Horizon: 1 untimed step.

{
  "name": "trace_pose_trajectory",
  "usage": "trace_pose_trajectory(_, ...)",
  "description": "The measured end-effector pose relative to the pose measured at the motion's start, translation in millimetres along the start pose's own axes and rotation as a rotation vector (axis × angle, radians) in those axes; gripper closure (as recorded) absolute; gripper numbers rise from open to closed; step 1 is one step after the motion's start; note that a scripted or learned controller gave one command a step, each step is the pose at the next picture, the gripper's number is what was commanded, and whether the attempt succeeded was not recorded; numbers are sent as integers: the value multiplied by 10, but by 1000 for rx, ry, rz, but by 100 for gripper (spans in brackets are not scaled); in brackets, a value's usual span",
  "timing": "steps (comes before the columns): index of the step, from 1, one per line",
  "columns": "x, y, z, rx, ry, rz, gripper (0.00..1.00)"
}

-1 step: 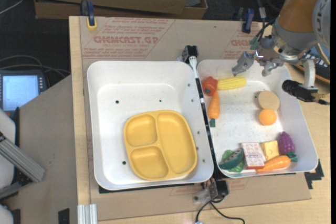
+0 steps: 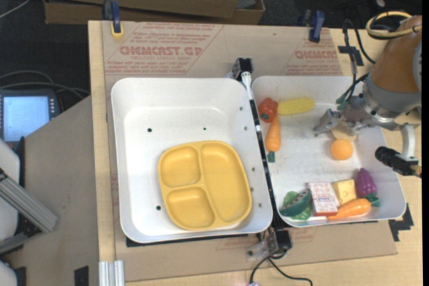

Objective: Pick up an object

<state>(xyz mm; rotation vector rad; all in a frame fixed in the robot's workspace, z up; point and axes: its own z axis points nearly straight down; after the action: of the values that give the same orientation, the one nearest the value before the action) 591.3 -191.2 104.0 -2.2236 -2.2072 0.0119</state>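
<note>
My gripper (image 2: 337, 130) hangs in the right bin (image 2: 395, 174), just above and to the far side of an orange ball (image 2: 342, 149). Its fingers (image 2: 324, 126) stand spread, open, with nothing between them. A corn cob (image 2: 295, 106) lies to its left near the bin's back wall. Beside the corn are a red pepper (image 2: 268, 108) and a carrot (image 2: 273, 135), both along the bin's left wall.
At the right bin's front lie a green vegetable (image 2: 295, 204), a small red and white box (image 2: 322, 197), a cheese wedge (image 2: 346, 190), purple grapes (image 2: 365, 182) and a second carrot (image 2: 350, 209). The left bin (image 2: 134, 110) holds a yellow divided plate (image 2: 204, 183).
</note>
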Motion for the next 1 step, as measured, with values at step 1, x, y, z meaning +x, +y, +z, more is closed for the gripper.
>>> trace_pose_trajectory(1, -97, -491, 218, -4, 2, -4, 0)
